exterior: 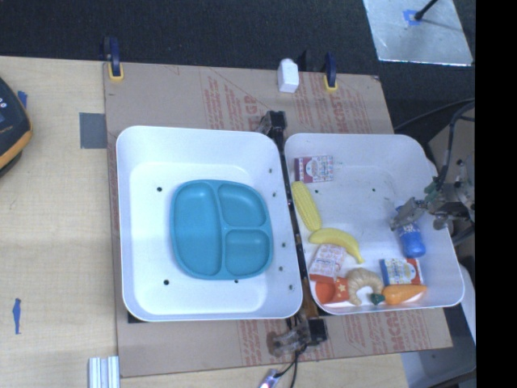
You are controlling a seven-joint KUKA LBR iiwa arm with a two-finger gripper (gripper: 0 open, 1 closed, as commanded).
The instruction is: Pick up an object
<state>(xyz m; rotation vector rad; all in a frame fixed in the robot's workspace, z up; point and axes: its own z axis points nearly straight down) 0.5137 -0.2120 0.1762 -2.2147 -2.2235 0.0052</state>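
Half of the gripper seems cut off above the blue bottle.

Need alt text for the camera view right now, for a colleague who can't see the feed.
The gripper sits low over the right bin's right side, just above a small blue bottle, with toy food lying along the bin's left and near edges: corn, banana, carrot. The left bin holds a blue divided plate.

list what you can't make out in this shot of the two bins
- Gripper, camera view: small and blurred at the right bin's far side; jaws' state unreadable.
- Blue bottle: top meets the gripper; contact unclear.
- Arm: cut off by the right edge.
- Cartons: print too small to read.
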